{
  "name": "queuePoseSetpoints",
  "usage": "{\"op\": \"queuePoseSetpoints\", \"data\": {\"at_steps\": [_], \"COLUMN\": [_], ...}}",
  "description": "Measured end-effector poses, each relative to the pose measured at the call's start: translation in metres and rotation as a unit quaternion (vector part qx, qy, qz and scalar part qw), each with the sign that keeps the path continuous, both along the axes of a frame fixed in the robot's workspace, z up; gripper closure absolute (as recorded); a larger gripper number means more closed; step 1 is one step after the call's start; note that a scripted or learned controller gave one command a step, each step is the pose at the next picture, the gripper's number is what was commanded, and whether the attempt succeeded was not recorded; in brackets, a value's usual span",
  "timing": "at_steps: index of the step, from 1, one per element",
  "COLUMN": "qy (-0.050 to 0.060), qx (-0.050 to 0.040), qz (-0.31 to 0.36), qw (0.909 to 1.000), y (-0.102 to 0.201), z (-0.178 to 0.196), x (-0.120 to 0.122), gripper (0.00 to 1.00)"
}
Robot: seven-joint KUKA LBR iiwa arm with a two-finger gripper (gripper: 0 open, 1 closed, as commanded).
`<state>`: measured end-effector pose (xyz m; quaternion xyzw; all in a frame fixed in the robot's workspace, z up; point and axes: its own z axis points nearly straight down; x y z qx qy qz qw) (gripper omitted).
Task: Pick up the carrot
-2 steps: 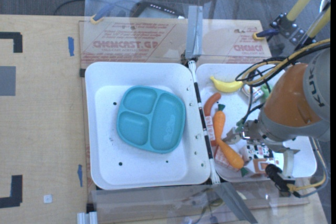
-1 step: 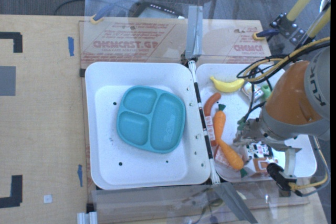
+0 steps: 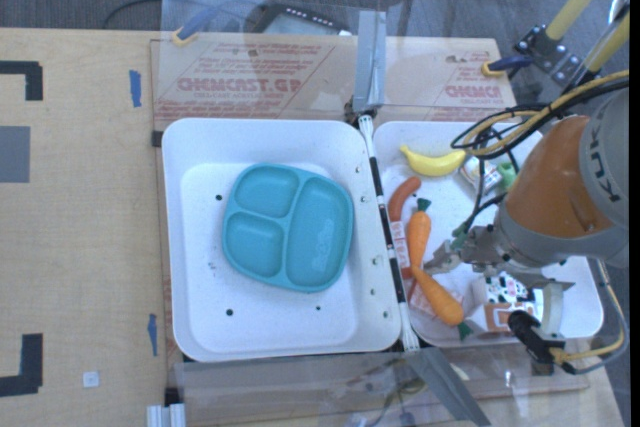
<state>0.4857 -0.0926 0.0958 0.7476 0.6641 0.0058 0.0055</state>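
An orange carrot point(image 3: 418, 235) with a green top lies in the right bin point(image 3: 590, 315), close to its left wall. A second orange carrot point(image 3: 440, 297) lies just below it, slanting toward the bin's front. My gripper point(image 3: 441, 258) hangs low over the gap between the two carrots, reaching in from the right under the grey wrist and orange band. Nothing visibly sits in its grasp.
A yellow banana point(image 3: 432, 160), a red sausage point(image 3: 403, 196) and a green item point(image 3: 506, 174) lie at the back of the right bin. Printed packets point(image 3: 508, 290) lie under the arm. The left bin point(image 3: 190, 215) holds a turquoise divided plate point(image 3: 288, 227).
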Motion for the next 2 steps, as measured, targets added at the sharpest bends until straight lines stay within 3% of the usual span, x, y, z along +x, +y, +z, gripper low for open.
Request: {"op": "queuePoseSetpoints", "data": {"at_steps": [1, 2], "qy": [0.005, 0.006], "qx": [-0.0008, 0.0016], "qz": [0.023, -0.018], "qw": [0.9997, 0.9998], "y": [-0.002, -0.012], "z": [-0.009, -0.009], "x": [0.085, 0.017], "gripper": [0.0, 0.0]}}
